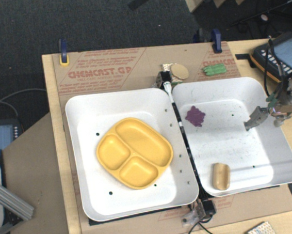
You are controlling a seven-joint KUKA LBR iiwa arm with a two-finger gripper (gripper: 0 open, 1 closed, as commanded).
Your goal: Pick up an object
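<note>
A small purple lump (195, 116) lies in the right bin (236, 91), toward its back left. Near that bin's front edge, a tan cylinder (220, 176) rests on its side. A yellow divided plate (134, 152) lies in the middle of the left bin (83, 115). My gripper (257, 118) reaches in over the right bin's right side, low above the floor. It is well to the right of the purple lump, with nothing seen in it.
A green object (215, 70) and a round tan disc (179, 72) sit on the cardboard behind the bins. Blue clamps (216, 40) hold the board's back edge. A dark device (279, 55) stands at the far right, behind the arm.
</note>
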